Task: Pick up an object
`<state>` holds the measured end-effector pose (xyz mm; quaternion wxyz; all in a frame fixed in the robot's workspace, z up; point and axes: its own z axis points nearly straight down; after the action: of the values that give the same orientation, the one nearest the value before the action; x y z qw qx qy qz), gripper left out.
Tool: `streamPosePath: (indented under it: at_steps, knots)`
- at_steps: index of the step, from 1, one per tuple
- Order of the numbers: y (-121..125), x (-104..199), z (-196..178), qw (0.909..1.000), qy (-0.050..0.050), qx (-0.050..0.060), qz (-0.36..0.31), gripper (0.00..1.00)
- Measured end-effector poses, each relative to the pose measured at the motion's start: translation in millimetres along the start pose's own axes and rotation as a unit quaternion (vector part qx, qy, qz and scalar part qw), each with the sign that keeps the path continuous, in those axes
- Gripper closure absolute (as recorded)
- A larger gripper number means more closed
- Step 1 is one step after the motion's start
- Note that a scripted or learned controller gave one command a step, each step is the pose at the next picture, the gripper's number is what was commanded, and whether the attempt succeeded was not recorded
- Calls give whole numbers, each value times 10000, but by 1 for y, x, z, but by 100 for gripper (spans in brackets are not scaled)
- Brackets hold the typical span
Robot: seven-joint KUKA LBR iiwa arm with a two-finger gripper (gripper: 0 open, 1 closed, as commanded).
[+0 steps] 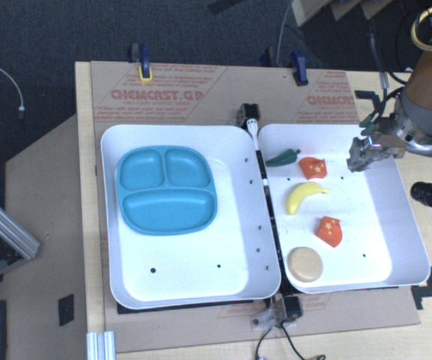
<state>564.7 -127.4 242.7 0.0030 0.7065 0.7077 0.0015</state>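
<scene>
Hand [361, 156] is seen over the upper right part of the right bin [396, 223], hanging off the grey arm w/ orange band that enters from the right. Whether it is spread or closed cannot be told; the view is too blurred there, and nothing can be made out clamped in it.

Five items are laid in the right bin, all apart from the hand. A green pepper-like piece [283, 157] is found near the bin's top left, just beside a red piece [313, 168], poss. a strawberry. A yellow banana [304, 196] is placed below those, approx. mid-bin. A second red piece [330, 230] is seen lower and to the right of the banana. A round tan item [304, 263] is set at the bottom left corner, near the rim.

In the left bin [126, 276] a blue divided plate [168, 190] w/ three compartments is seated toward the upper left. Both bins are carried by the bench [201, 81], on a brown sheet clamped at the far edge by two blue clamps [142, 60].
</scene>
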Motion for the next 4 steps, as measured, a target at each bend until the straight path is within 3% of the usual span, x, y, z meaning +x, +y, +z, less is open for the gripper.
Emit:
streamPosePath:
  at_steps: [1,4]
  knots:
    - [1,0,-45,10000,1,4,4,100]
    - [-14,157,-10,10000,24,45,-23,100]
